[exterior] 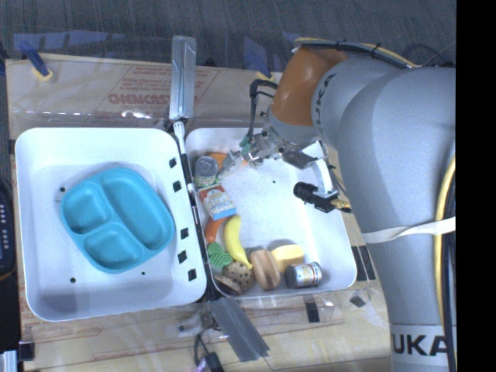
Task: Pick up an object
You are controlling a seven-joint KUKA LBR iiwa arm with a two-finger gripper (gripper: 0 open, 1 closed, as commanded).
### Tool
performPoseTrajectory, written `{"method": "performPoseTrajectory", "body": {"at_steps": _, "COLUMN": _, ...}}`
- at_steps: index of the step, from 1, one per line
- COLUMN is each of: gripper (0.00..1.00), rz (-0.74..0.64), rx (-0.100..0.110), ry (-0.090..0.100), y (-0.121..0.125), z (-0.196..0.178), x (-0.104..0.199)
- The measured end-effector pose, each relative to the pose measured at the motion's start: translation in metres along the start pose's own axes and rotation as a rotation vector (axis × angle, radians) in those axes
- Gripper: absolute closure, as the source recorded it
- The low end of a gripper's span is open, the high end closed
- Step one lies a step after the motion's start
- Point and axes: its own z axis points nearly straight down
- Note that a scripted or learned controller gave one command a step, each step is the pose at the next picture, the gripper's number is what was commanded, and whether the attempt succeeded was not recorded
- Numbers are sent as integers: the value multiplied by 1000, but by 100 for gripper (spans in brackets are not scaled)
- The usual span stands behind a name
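**Reaching into the right bin**

My tool (252,152) hangs over the far corner of the right bin (341,242), near the can (205,166) and an orange piece (219,160). I cannot tell how it is set or whether it has anything. The banana (233,239) lies along the bin's left wall, nearer the camera. I judge this the approach; next I need a clean descent onto one item.

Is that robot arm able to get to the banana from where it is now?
Probably yes. The banana lies uncovered in the right bin, with open floor beside it. The gripper hangs over the same bin's far end.
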Motion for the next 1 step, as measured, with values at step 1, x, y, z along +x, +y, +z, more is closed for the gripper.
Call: {"method": "performPoseTrajectory", "body": {"at_steps": 1, "gripper": 0, "rz": 116, "rx": 0, "ry": -1, "y": -69, "z": 0, "x": -30}}
